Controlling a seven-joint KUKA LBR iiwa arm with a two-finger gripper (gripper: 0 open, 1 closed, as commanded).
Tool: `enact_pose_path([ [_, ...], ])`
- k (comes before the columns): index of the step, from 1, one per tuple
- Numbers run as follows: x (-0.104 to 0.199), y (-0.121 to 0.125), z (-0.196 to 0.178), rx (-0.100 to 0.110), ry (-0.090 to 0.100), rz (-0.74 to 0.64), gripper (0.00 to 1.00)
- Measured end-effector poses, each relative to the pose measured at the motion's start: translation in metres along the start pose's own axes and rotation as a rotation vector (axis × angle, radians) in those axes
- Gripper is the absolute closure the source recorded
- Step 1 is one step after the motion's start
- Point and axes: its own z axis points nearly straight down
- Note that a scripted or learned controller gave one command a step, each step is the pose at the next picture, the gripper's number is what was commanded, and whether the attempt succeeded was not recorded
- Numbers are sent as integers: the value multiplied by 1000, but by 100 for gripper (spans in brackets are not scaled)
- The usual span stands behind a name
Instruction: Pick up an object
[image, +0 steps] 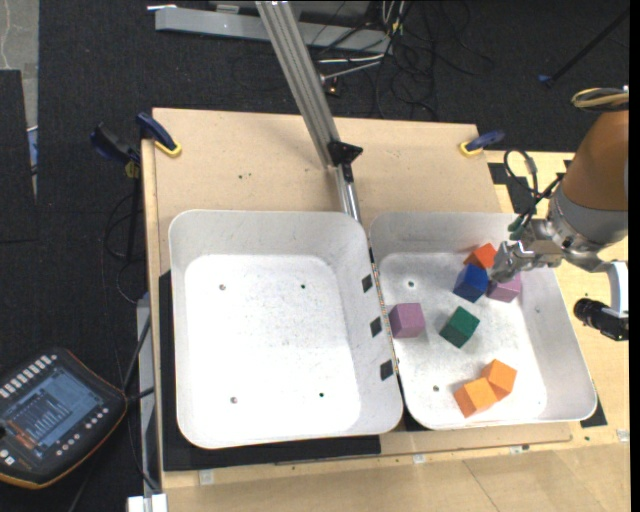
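1. I saw the gripper (511, 262) low in the right bin (560, 400), over a cluster of blocks.
2. A purple block (505, 289) lay touching beneath it, blue block (470, 281) beside.
3. I couldn't tell its grip.

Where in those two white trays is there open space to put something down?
The left bin offers its whole floor. In the right bin, free patches lie near the divider above the purple cube and along the front-left corner. Its right half is crowded with blocks around the pincer.
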Motion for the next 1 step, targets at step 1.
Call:
enact_pose_path([
  [1,2,2,-43,0,0,0,100],
])
